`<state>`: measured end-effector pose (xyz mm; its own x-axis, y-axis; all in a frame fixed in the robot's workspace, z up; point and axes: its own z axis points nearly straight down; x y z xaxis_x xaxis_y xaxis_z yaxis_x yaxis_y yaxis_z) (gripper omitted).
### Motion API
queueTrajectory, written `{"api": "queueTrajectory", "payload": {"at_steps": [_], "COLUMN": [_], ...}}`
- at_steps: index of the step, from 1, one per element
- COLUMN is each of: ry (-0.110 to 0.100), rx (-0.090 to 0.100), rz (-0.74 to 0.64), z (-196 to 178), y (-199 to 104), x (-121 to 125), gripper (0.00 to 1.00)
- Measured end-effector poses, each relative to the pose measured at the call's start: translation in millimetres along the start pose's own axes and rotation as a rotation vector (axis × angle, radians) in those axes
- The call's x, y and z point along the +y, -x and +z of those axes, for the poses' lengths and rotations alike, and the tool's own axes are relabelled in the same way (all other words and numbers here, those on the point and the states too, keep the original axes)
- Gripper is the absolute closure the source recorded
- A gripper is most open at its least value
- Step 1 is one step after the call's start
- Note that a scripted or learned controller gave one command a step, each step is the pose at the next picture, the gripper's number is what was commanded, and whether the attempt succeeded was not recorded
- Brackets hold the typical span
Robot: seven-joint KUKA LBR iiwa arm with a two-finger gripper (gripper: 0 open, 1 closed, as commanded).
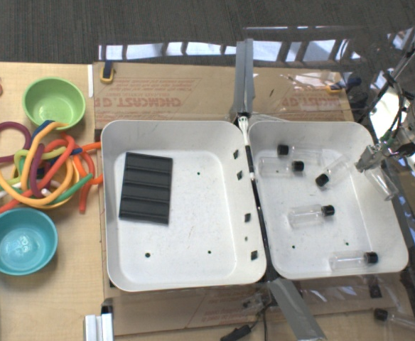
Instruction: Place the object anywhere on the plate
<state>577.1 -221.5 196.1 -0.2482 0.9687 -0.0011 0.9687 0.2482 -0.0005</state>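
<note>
Single fixed camera above the bench, looking down at a slant, both white bins mid-frame, arm entering at 3 o'clock, floor toward 12 o'clock

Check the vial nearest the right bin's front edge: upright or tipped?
Tipped. The vial lies flat on the right bin floor, black cap pointing right.

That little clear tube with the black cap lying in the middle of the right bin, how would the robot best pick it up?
Probably across the clear tube's see-through body, coming straight down from above. It lies flat on the floor of the right bin, cap pointing right, so its long sides are free for the fingers to close across. The other tubes lie apart from it, leaving room on both sides.
</note>
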Motion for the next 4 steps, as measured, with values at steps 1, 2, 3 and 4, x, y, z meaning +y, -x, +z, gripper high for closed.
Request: {"api": "queueTrajectory", "payload": {"at_steps": [1,2,3,4], "ry": [0.000,0.001,0.002,0.003], "rx": [0.003,0.001,-0.001,-0.002], "rz": [-0.359,-0.292,-0.381,-0.245], "z": [45,16,18,4], "y": [-69,-16,-1,8], "x": [-85,-65,-6,28], "gripper": [1.00,1.00,1.00,1.00]}}
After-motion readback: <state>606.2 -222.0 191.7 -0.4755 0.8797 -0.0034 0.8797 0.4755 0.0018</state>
